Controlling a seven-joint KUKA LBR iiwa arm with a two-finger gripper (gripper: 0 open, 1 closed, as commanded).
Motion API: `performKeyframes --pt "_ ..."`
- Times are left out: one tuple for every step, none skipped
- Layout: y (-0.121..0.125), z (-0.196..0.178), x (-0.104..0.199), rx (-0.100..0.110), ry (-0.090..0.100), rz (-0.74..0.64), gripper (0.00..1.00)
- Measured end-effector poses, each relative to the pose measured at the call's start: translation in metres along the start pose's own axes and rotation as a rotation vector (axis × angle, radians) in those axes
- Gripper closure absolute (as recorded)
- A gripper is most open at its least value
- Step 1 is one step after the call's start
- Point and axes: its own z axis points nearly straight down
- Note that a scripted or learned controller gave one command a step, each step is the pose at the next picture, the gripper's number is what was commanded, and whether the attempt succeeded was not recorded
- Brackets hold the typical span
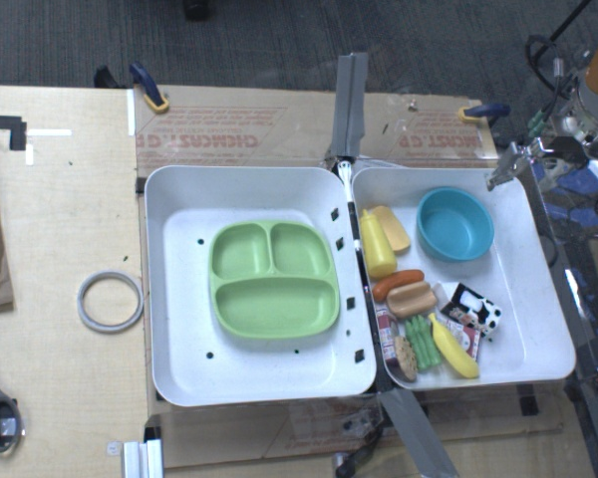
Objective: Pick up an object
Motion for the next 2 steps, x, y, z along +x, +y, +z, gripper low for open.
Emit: performKeyframes --pt "0.021 0.074 0.065 0.002 0.000 0.378 0.00" --pt "0.021 0.143 0.100 -0.002 0.000 -0.004 0.00"
